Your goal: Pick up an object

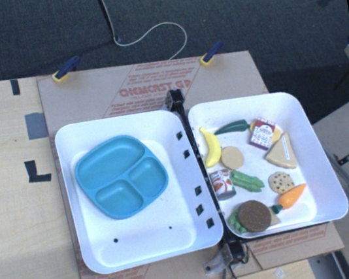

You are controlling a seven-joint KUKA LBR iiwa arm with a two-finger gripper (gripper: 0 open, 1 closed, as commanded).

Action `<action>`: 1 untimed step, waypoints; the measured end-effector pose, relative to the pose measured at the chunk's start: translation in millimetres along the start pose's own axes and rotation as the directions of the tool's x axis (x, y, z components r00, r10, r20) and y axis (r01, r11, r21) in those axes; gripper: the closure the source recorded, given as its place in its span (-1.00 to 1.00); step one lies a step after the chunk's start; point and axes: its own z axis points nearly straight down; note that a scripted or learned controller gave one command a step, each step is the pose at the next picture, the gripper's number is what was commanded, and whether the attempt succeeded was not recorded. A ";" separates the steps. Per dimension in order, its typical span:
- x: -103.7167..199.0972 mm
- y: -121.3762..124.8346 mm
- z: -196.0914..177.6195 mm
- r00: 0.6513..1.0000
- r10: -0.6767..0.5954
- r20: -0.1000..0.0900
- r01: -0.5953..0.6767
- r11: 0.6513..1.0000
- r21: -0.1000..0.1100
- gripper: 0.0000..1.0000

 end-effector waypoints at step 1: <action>0.4 0.3 -10.0 1.000 0.000 0.000 0.000 1.000 0.000 1.00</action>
